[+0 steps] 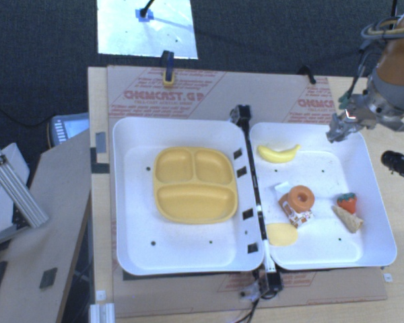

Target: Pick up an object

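**Single fixed overhead camera, slanted down**

One camera sat above the bench point(188, 79), tilted down at a slant, far enough back to frame both white bins whole: left bin point(131, 180) and right bin point(363, 200) side by side. Dark floor showed beyond the bench's far edge. The arm point(390, 79) entered from frame right.

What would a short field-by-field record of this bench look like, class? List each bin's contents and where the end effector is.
left bin: yellow divided plate
right bin: banana, orange ring on a small box, yellow disc, carrot, tan wedge
banana position: near the bin's far-left corner
end effector: over the right bin's far-right rim, holding nothing visible
arm: enters from the right
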Robot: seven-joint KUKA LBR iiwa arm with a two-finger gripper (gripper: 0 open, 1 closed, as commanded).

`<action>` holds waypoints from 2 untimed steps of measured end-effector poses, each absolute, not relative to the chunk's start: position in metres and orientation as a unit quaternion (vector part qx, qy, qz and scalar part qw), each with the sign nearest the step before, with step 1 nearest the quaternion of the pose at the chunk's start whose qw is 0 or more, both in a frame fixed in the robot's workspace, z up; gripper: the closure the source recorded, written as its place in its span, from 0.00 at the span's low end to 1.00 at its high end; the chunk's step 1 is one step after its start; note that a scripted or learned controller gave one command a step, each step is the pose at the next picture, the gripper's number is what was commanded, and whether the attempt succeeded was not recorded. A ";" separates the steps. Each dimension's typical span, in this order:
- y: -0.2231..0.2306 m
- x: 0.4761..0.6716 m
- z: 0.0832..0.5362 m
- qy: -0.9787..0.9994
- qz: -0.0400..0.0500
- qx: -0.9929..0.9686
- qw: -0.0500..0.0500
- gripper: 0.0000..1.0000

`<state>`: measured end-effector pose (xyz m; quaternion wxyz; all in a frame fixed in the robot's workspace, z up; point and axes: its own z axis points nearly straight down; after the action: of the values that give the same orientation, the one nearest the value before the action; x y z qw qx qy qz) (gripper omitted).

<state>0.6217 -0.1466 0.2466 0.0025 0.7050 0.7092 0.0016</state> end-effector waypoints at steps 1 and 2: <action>-0.090 0.619 0.252 0.711 0.002 0.704 0.000 1.00; -0.035 0.624 0.238 0.711 0.001 0.704 0.000 1.00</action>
<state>0.6241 -0.0355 0.2378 -0.0003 0.7036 0.7106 0.0009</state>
